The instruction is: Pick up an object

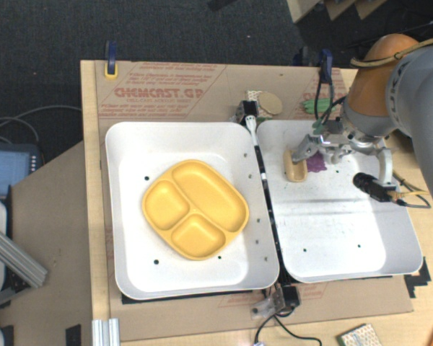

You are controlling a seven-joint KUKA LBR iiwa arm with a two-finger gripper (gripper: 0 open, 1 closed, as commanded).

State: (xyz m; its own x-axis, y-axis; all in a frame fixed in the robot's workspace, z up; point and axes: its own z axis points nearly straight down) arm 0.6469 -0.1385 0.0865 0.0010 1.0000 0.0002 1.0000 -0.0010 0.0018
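Observation:
In the right bin (346, 244), near its back left corner, lie a small tan cylinder (296, 169) and a small purple object (317, 163) side by side. My gripper (317, 153) hangs low just over them, open, with one finger (302, 150) above the tan cylinder and the other to the right of the purple object. The purple object shows just below the gap and is partly hidden by the gripper. Whether the gripper touches either object I cannot tell. The left bin (130, 193) holds a yellow divided plate (195, 207) in its middle.
A raised rim (263, 186) runs between the two bins. The grey arm with its orange band (379, 85) comes in over the back right corner of the right bin. Clamps and cables (321, 92) stand on the bench behind the bins.

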